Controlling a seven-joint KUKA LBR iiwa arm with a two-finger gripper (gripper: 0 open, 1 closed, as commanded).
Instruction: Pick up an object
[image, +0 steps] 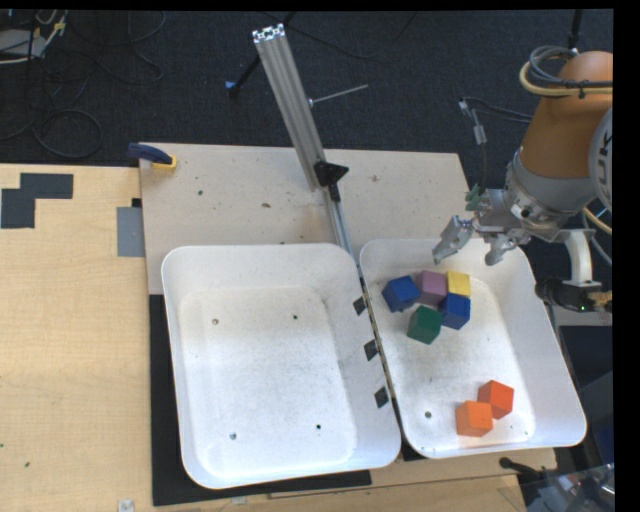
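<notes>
My two-finger claw (474, 243) hangs fingers apart, gripping nothing, above the right white bin (560, 400)'s far edge; small yellow cube (458, 282) lies just below it.

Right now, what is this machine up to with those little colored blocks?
A robot arm is reaching in from the right over two white bins. Its gripper hovers with its fingers spread above the far edge of the right bin, holding nothing. Just below it sits a cluster of blocks: a blue one, a purple one, a yellow one, a second blue one and a green one. Two orange blocks lie apart near the bin's near corner. Nothing has been picked up yet.
</notes>
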